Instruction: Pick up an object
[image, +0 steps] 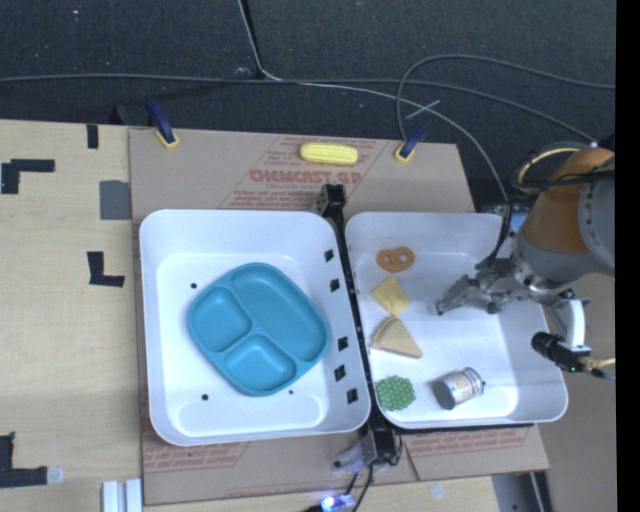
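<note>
So the left bin (160, 330) just holds a blue divided tray (258, 327), parked out of play. Right bin (450, 228) has the pickables: cheese wedges around 9 o'clock, pretzel (396, 260) at 11, can (459, 386) at 6. Claw (448, 302) hovers mid-bin, looks empty; can't tell how far open.

We count two white bins: left bin (160, 300), right bin (520, 400). One blue divided tray (258, 328). Two yellow wedges (391, 296) (397, 339). One pretzel (395, 260), one green disc (395, 392), one can (459, 387). One yellow corn cob (328, 153) at 12 o'clock.
</note>
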